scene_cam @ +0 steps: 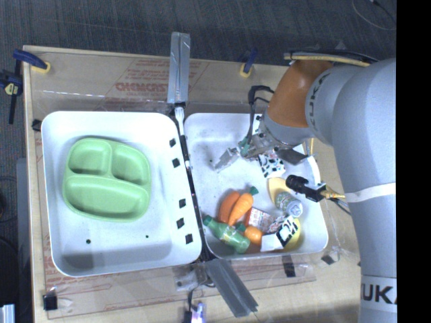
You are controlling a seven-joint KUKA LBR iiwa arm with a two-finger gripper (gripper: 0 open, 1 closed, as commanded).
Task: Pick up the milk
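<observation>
The milk [271, 165] is a small white carton with black cow spots. It lies in the right bin [202, 133], toward its upper right part. My gripper [241, 152] is low in the same bin, just left of and slightly above the carton, close to it or touching it. The grey arm and its orange band reach in from the right and hide the carton's upper edge. The carton appears to rest on the bin floor.
Below the milk lie two carrots [236, 207], a green bottle [226, 233], a red-and-white packet [259, 219], a yellow piece [278, 190] and a yellow-black item [289, 233]. A green divided plate [108, 178] sits in the left bin [54, 247].
</observation>
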